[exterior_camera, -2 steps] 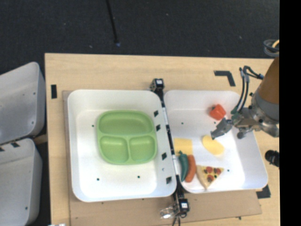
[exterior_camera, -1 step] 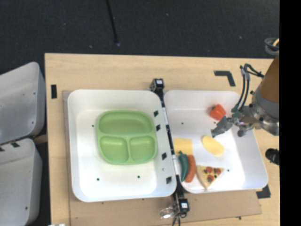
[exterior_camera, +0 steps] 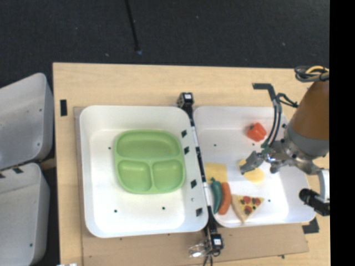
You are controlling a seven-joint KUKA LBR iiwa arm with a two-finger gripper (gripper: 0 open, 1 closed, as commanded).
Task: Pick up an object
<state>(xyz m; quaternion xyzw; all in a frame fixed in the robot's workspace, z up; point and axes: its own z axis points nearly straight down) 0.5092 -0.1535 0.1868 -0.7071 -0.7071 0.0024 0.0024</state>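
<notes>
Green plastic catches the eye first: a divided plate sits in the left bin, well away from the gripper on its far side. Across the divider, in the right bin, a yellow square slice lies just left of the gripper. Below that, nearer the front edge, a red and green pepper-like piece rests against the bin wall, with a pizza wedge beside it, below the tool. The gripper itself hangs low over a pale yellow piece, which lies right under its tip; whether it touches or grips it, I cannot tell. An orange-red object sits just above the gripper, close to the arm's cabling.
</notes>
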